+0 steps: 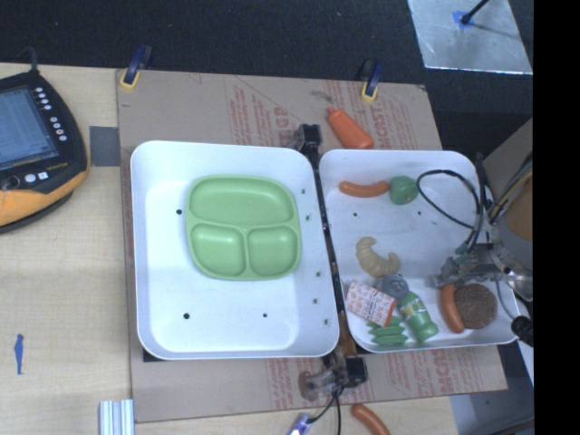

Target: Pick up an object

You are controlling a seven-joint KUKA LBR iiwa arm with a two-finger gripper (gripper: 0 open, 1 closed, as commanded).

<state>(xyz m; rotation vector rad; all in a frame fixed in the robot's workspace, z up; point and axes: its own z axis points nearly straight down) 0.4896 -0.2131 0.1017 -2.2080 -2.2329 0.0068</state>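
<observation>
Cardboard sheet under white bins

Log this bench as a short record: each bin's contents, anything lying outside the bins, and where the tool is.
left bin: one green divided plate, three compartments, lying flat
right bin: sausage, green ball, croissant, red-and-white packet, green bottle, pea pod, brown patty, black cable loop
outside bins: carrot on the cardboard above the right bin; handheld controller at far left
tool: at the right bin's right edge, above the patty; finger state unclear
</observation>
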